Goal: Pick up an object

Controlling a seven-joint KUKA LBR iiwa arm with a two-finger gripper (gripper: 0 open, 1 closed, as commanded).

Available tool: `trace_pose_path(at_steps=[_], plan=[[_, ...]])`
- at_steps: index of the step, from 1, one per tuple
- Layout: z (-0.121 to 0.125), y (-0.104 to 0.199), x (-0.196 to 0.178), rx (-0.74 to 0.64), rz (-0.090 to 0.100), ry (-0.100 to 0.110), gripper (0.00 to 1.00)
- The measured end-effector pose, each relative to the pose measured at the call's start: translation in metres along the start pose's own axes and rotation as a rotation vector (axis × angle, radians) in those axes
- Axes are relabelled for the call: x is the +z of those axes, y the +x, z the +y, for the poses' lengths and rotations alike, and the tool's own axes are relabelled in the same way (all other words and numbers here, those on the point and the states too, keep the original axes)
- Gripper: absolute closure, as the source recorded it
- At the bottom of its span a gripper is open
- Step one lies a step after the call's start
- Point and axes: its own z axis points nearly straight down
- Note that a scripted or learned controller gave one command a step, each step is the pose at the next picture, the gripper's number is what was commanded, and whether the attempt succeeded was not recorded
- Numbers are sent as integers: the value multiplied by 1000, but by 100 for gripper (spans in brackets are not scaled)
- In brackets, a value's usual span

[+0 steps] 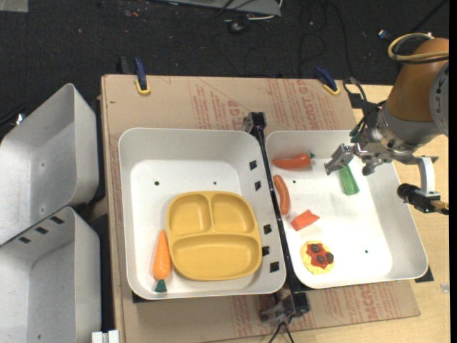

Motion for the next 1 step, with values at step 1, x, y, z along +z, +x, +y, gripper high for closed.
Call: trace_pose_path(at_steps=[1], plan=[[3, -1, 64, 0, 1, 3, 0]])
